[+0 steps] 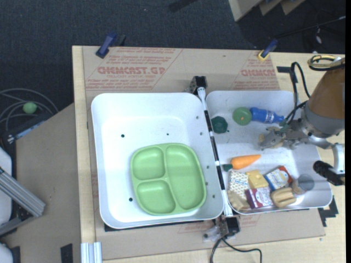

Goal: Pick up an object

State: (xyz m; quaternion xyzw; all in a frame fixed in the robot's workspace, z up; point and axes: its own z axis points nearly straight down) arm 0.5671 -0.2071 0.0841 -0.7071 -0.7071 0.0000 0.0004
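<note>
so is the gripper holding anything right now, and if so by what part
It cannot be told. The gripper sits low in the right bin, between the blue bottle and the carrot, and nothing is visibly held.

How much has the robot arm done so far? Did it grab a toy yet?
Nothing looks grabbed yet. The gripper is low in the right white bin, beside the orange toy carrot and blue plastic bottle. Grabbing and lifting are left. The green divided plate sits in the left bin.
</note>
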